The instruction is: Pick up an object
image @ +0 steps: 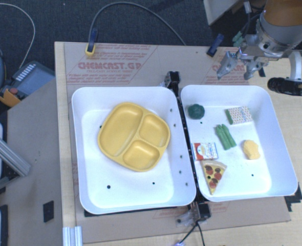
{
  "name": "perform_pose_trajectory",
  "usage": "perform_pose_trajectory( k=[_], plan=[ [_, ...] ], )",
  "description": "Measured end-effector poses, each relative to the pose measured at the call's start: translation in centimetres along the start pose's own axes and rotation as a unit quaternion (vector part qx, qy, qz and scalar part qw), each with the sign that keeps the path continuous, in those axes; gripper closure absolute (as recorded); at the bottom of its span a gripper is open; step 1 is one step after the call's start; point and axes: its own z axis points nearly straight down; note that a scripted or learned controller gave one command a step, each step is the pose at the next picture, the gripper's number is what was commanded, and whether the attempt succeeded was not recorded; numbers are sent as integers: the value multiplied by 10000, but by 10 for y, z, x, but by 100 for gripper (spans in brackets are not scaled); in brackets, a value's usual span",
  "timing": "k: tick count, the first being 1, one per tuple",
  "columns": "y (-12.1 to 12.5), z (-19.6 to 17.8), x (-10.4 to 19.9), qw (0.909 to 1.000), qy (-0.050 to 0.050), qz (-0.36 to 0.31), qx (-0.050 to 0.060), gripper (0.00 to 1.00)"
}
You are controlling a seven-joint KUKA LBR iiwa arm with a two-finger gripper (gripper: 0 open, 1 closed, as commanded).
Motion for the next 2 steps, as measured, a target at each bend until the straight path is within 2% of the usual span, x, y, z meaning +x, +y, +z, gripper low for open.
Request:
perform_pose_trajectory(
  k=[1,2],
  plan=[
    [0,0,0,10000,0,0,0,0],
    [3,51,-9,10000,-1,7,1,0]
  ],
)
